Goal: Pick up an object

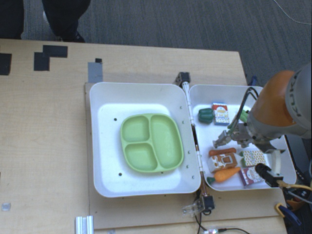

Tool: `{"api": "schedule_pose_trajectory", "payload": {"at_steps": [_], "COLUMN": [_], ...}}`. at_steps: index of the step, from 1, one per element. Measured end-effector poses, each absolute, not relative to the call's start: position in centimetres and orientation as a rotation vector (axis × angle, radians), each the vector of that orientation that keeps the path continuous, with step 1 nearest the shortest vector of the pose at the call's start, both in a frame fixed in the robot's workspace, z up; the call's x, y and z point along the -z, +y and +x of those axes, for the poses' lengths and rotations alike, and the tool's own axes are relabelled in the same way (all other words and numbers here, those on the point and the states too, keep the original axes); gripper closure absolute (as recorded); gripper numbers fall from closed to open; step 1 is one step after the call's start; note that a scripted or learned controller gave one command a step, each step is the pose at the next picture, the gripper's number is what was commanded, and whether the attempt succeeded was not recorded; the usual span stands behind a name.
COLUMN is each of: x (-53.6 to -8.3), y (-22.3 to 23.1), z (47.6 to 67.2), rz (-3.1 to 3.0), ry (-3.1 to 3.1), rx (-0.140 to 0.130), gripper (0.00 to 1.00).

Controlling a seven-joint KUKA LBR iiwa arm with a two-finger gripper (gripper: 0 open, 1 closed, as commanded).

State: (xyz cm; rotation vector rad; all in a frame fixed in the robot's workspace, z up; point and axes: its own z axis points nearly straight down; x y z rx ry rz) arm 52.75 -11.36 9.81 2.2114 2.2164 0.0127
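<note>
The tool (222,139) hovers, grip state unclear; just below it, the orange carrot (227,175) looks light, rigid; pinch mid-body.

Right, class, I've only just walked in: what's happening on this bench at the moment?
A grey robot arm with an orange band reaches into the right bin. Its end effector hangs low over a heap of small items: a carrot, a small red and white box and a green item. Nothing looks lifted yet. The left bin holds a green divided tray.
</note>
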Motion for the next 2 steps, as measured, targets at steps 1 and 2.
{"api": "schedule_pose_trajectory", "payload": {"at_steps": [1, 2], "x": [-10.87, -10.86], "y": [-11.29, -11.30], "z": [52.87, 52.87], "rz": [2.209, 2.208], "ry": [2.216, 2.216], "rx": [-0.017, -0.016], "gripper": [1.00, 0.00]}}
